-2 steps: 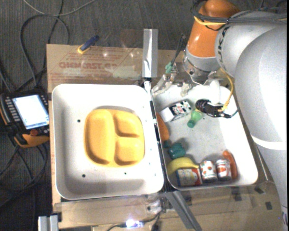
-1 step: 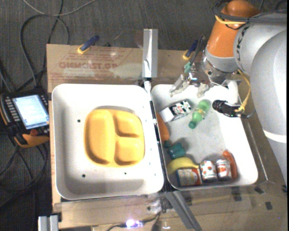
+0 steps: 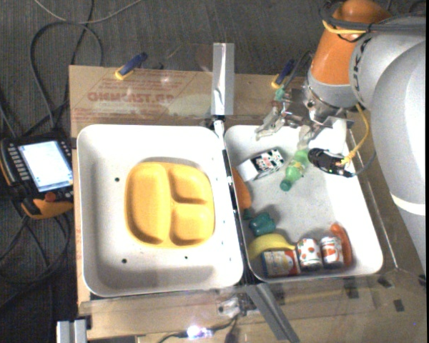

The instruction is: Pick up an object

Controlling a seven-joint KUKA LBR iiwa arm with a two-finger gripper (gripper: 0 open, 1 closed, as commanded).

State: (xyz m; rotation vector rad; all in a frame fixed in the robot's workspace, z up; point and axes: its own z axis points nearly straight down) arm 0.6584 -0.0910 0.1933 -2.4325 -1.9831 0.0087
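Illumination is even and moderately bright across the bench, and appears to come from overhead. The two white bins (image 3: 93, 213) are strongly lit, close to overexposure, with surface detail washed out. A soft shadow is cast beneath the yellow tray (image 3: 171, 202). A small glare spot is noted at the lower frame edge. The surrounding floor is rendered dim. Slight softness and grain are observed throughout; the arm's grey casing (image 3: 404, 113) at right is blurred.

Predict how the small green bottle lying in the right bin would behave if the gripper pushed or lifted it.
The green bottle lies on its side on the right bin's smooth floor, so a push would probably roll it. It looks like thin plastic, likely light. Its rounded body may slip between the gripper's fingers.
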